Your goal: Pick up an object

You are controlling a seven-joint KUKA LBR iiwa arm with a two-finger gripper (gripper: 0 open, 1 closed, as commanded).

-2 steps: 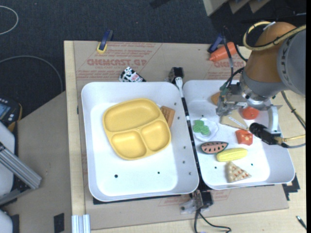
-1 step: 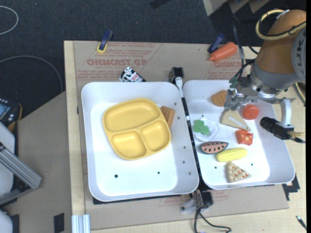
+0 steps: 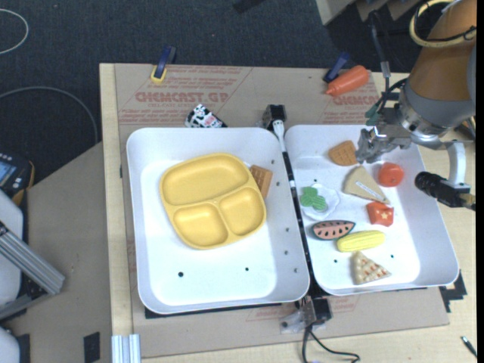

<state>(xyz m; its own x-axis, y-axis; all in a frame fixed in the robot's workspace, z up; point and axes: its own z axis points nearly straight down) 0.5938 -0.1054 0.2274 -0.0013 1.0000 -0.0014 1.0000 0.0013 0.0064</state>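
Observation:
My gripper [image 3: 370, 148] hangs low over the far part of the right bin [image 3: 431, 237], between a brown cookie-like piece [image 3: 342, 153] on its left and a red tomato [image 3: 391, 175] on its right. A pale cheese wedge [image 3: 363, 185] lies just in front of it. Nearer the front lie a red strawberry-like piece [image 3: 380, 213], a green leafy piece [image 3: 314, 199], a watermelon slice [image 3: 333, 229], a yellow corn cob [image 3: 360, 240] and a pizza slice [image 3: 369, 268]. Nothing shows between the gripper and these items.
The left bin [image 3: 151, 263] holds a yellow divided plate [image 3: 212, 200] with a brown cracker [image 3: 262, 178] at its right edge. On the bench behind the bins lie an orange carrot [image 3: 348, 80], a black-and-white toy [image 3: 204, 117] and a blue-yellow clamp [image 3: 161, 65].

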